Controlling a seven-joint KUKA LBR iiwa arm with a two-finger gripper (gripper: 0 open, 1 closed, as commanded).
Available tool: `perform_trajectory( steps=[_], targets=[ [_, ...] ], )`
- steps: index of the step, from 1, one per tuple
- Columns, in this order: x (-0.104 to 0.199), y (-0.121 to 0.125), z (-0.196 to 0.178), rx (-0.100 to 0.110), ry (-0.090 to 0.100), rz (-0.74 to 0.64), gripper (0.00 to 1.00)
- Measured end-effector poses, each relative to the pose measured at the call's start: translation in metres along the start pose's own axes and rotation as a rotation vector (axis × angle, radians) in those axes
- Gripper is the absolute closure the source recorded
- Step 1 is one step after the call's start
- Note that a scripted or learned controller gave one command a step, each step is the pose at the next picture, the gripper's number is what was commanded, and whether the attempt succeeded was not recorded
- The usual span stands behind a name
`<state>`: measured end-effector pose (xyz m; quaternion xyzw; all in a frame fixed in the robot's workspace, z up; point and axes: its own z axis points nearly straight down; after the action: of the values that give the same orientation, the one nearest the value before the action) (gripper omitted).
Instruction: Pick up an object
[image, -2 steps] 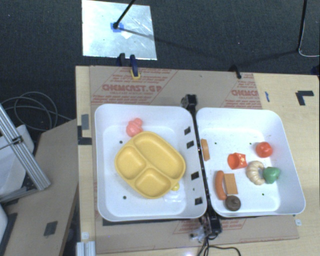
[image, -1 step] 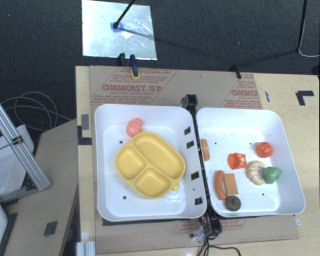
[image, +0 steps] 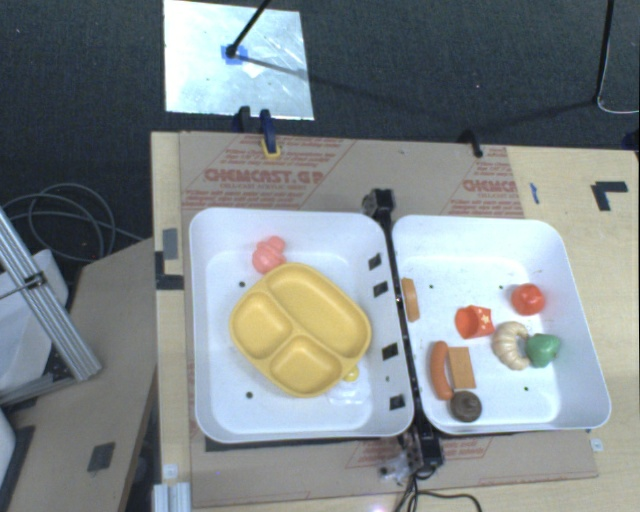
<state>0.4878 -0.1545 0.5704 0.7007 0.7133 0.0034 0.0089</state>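
The right bin (image: 540, 245) holds several toy foods: a red tomato (image: 527, 298), an orange-red piece (image: 474, 321), a cream croissant-like piece (image: 510, 344), a green piece (image: 544, 348), an orange hot dog (image: 439, 368) beside a tan block (image: 461, 367), a dark brown donut (image: 465, 405) and a thin orange slice (image: 409, 299) by the left wall. In the left bin (image: 215, 400) a yellow divided plate (image: 300, 328) lies tilted, with a pink piece (image: 268, 254) just behind it.
A divider with black clips (image: 385, 290) runs between the two bins. A blue and yellow clamp (image: 266, 130) grips the bench's far edge. A shiny metal sheet (image: 238, 60) lies on the floor beyond, and a metal rail (image: 40, 300) stands at the left.
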Motion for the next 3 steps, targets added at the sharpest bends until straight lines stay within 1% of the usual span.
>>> perform_trajectory(
  steps=[1, 2, 3],
  targets=[
    [0.000, 0.000, 0.000, 0.001, 0.000, -0.001, 0.00],
    [0.051, -0.004, 0.161, 0.031, 0.012, 0.010, 0.00],
    [0.048, -0.002, 0.141, 0.009, 0.006, 0.009, 1.00]
  ],
)
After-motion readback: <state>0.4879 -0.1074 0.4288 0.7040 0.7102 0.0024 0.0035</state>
